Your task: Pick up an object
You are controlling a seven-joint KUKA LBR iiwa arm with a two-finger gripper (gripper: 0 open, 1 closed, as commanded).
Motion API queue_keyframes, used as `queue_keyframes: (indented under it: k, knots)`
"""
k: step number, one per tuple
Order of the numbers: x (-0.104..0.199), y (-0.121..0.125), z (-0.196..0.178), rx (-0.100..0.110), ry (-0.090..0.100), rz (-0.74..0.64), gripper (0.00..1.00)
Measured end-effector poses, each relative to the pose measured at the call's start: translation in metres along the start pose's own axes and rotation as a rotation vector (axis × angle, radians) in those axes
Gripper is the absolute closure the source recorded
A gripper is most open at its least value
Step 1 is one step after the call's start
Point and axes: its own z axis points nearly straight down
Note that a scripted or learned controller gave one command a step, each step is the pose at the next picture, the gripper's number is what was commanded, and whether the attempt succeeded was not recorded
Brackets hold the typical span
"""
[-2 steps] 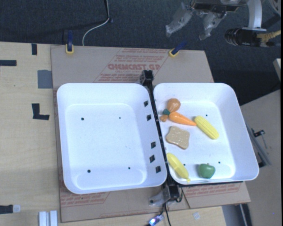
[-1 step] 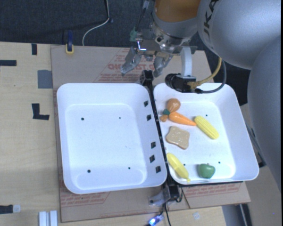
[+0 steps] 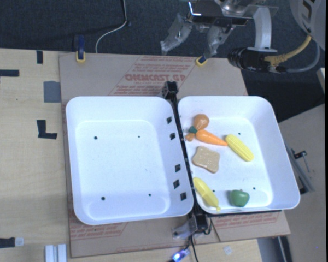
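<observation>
Camera view, gripper (image 3: 190,41) spread open above bins, gripping nothing; carrot (image 3: 210,138) in right bin (image 3: 268,146)

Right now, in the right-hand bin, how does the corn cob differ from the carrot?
The corn cob is yellow all over; the carrot is orange with a small green stub at its left end. The corn cob is stubby and blunt-ended, while the carrot tapers to a point. The corn cob slants down to the right; the carrot lies closer to level, its tip toward the corn cob. Both lie flat in the right bin, away from the gripper.
</observation>
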Motion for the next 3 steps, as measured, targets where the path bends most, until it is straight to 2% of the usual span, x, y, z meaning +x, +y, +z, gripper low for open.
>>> queue_keyframes:
  k: [1, 2, 3]
  knots:
    - [0.084, 0.069, 0.126, 0.029, -0.005, -0.002, 0.00]
    - [0.118, 0.029, 0.283, 0.035, -0.008, -0.001, 0.00]
    - [0.097, 0.052, 0.420, 0.028, -0.009, 0.005, 0.00]
